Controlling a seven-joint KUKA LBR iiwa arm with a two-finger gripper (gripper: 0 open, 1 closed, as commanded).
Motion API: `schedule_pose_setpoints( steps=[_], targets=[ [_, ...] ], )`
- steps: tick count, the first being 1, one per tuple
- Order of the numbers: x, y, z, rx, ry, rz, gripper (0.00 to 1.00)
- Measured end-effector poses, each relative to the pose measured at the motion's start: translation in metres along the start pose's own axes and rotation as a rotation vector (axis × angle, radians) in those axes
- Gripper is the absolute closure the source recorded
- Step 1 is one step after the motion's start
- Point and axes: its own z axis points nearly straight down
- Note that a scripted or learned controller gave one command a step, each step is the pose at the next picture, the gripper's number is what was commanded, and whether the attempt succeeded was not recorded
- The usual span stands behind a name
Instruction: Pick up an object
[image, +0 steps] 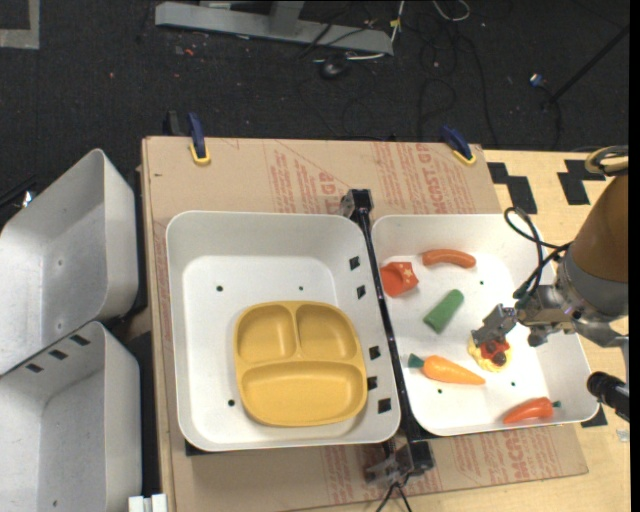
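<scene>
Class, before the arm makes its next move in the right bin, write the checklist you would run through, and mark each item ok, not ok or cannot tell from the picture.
1. Tool is over the right bin: ok.
2. A target lies under it, the small yellow and red toy: ok.
3. Toy is between the fingers: cannot tell.
4. Neighbours lie apart from the toy; the carrot is close by on the left: cannot tell.
5. Yellow divided plate sits in the left bin, out of the way: ok.
</scene>
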Motion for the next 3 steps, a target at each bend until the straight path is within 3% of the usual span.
schedule_pose_setpoints(
  steps=[1,3],
  targets=[
    [0.001,0.003,-0.006,-0.013,-0.003,-0.004,0.00],
    [0.002,0.002,0.110,-0.010,-0.002,-0.002,0.00]
  ],
)
